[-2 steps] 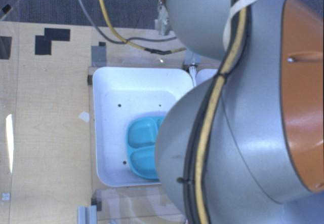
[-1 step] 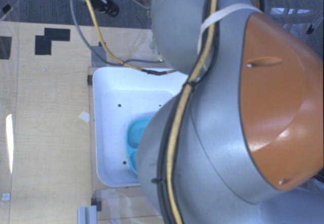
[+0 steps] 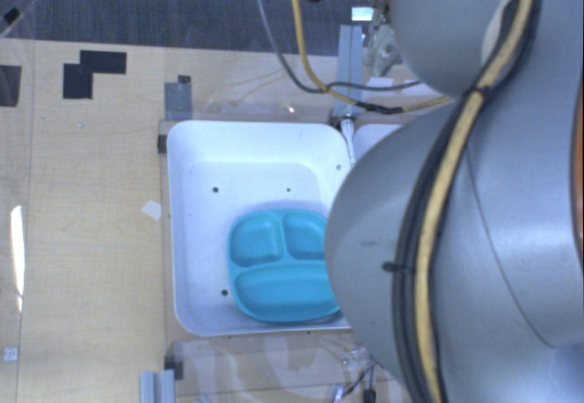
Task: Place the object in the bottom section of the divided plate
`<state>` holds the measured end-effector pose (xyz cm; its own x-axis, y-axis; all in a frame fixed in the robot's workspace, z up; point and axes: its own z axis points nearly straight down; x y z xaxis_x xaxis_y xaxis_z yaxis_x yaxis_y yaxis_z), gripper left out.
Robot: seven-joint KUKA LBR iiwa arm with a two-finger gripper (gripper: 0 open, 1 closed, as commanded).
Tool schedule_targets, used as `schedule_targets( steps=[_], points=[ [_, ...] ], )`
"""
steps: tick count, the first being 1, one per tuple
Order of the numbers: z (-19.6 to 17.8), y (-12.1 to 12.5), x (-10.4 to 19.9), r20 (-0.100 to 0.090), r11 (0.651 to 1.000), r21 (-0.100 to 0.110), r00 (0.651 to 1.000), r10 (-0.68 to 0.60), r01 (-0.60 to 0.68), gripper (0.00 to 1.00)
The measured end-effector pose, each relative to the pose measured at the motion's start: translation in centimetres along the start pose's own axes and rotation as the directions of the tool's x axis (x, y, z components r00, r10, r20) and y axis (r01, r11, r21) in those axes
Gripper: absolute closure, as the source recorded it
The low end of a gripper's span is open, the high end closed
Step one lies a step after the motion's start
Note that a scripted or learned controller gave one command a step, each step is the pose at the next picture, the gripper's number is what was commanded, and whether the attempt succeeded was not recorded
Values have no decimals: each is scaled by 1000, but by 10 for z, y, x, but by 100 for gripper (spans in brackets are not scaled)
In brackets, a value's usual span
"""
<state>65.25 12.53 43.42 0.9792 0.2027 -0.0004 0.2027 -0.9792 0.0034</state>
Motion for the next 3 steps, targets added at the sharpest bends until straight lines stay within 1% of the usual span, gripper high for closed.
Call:
schedule_targets(
  steps=[1,2,3],
  points=[
    [57,-81,14,2,1000,-1,1000,-19,19,100],
    [0,-10,2,1,999,0,999,-46,46,100],
    [113,-93,26,2,992,1,992,-126,126,100]
  ],
)
